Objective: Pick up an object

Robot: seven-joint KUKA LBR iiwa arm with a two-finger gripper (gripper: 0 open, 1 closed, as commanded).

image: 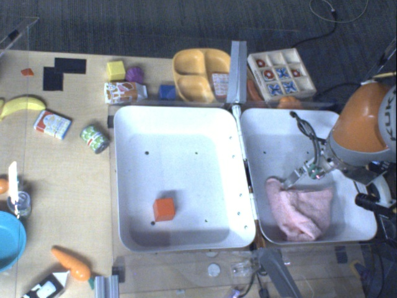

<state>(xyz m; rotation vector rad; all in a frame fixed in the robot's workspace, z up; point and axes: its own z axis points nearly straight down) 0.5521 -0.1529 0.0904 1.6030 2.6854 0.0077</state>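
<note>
A crumpled pink cloth (300, 211) lies in the front part of the right bin (273, 129). An orange cube (164, 209) rests alone near the front of the left bin (180, 126). My gripper (296, 176) hangs low in the right bin, its tip at the cloth's upper left edge. The arm's orange band (365, 124) sits above it to the right. I cannot make out whether the tip touches the cloth or grips it.
Behind the bins stand a yellow divided dish (200, 73) and a tic-tac-toe board (280, 73). The bench at left holds a banana (22, 106), small cartons, a can (94, 138), a blue bowl (9, 241) and a carrot (72, 262).
</note>
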